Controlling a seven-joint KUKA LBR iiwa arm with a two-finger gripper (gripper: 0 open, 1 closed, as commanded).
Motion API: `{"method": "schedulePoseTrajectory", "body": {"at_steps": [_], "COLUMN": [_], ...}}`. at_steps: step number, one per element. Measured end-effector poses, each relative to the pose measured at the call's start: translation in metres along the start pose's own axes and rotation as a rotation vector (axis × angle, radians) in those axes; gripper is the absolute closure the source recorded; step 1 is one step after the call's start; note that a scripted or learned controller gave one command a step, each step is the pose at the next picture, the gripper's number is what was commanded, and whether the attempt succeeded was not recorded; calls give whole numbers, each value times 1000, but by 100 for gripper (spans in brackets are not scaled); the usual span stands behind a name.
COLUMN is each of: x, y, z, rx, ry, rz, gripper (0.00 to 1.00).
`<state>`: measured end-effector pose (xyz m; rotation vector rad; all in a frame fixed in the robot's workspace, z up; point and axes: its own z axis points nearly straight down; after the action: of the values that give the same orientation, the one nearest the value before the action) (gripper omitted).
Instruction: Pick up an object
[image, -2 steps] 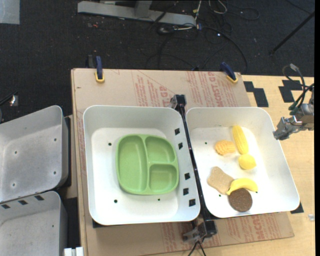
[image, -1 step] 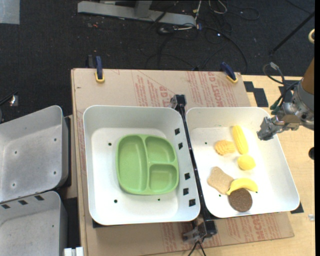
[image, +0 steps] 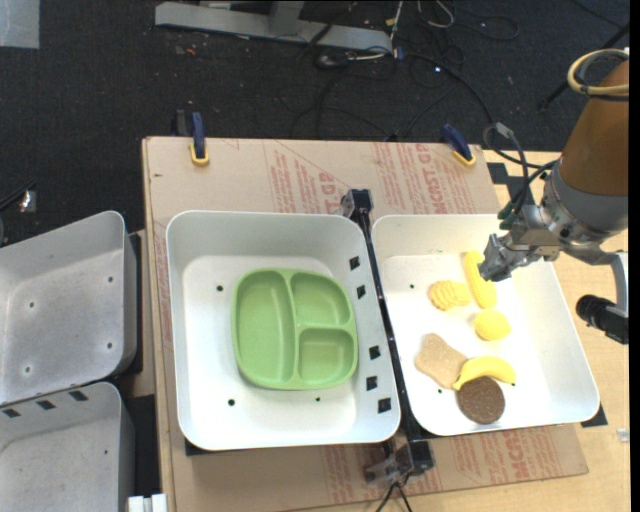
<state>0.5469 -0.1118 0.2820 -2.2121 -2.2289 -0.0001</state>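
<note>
The grey arm with its orange band (image: 598, 130) enters from the right edge and slopes down and to the left. Its grey wrist section (image: 590, 210) narrows into the dark two-finger gripper (image: 495, 265), which points down and leftward, held low.

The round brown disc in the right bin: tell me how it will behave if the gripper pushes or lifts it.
The brown disc lies flat, so it will probably slide rather than roll. It touches the banana, which would likely shift with it. Its low profile probably gives the gripper little edge to pinch.
</note>
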Motion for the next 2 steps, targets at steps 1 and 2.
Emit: {"method": "schedulePoseTrajectory", "body": {"at_steps": [1, 2], "x": [54, 104], "y": [1, -11], "z": [4, 27], "rx": [1, 2], "ry": [0, 0], "rz": [0, 0], "gripper": [100, 100]}}
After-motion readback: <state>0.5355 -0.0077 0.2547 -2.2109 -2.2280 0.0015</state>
